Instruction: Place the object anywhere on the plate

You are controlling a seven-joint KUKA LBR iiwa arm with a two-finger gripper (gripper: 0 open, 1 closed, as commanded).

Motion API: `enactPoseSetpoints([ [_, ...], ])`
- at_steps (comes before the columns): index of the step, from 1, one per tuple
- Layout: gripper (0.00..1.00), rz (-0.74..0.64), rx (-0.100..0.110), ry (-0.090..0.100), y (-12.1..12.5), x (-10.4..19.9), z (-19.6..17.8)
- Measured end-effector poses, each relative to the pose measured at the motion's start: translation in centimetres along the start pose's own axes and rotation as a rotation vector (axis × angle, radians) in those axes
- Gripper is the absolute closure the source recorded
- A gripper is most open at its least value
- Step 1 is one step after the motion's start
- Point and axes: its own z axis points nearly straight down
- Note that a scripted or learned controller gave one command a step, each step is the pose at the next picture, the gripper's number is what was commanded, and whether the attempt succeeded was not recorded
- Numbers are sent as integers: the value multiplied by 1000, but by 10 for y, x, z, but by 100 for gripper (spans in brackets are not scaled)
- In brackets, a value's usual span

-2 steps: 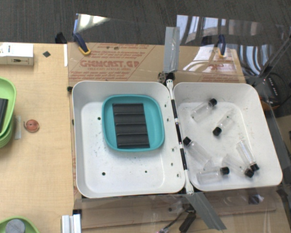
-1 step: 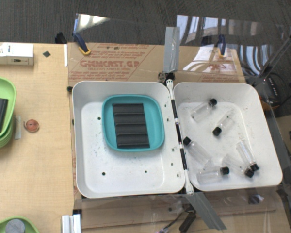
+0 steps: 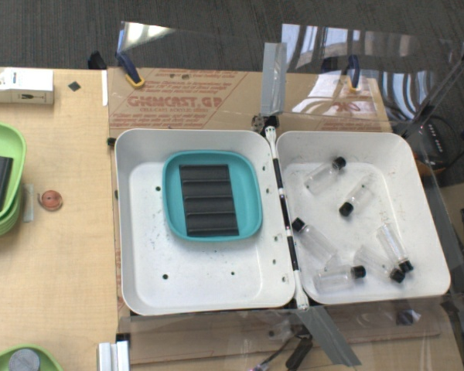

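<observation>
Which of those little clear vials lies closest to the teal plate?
The vial by the right bin's left wall, its black cap almost touching the divider. The other vials lie farther right, away from the plate.

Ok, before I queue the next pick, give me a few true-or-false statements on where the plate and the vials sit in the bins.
1. The teal plate lies in the left bin. True.
2. A vial already rests on the plate. False: the plate carries a dark ribbed insert and no vial.
3. The clear vials with black caps lie in the right bin. True.
4. All the vials stand upright. False: they lie on their sides, scattered at different angles.
5. A green tray sits on the bench left of the bins. True.
</observation>
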Motion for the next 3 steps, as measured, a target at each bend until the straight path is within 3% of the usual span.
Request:
enactPoseSetpoints([
  [1, 0, 110, 0, 0, 0, 0, 0],
  [3, 0, 108, 0, -1, 4, 14, 1],
])
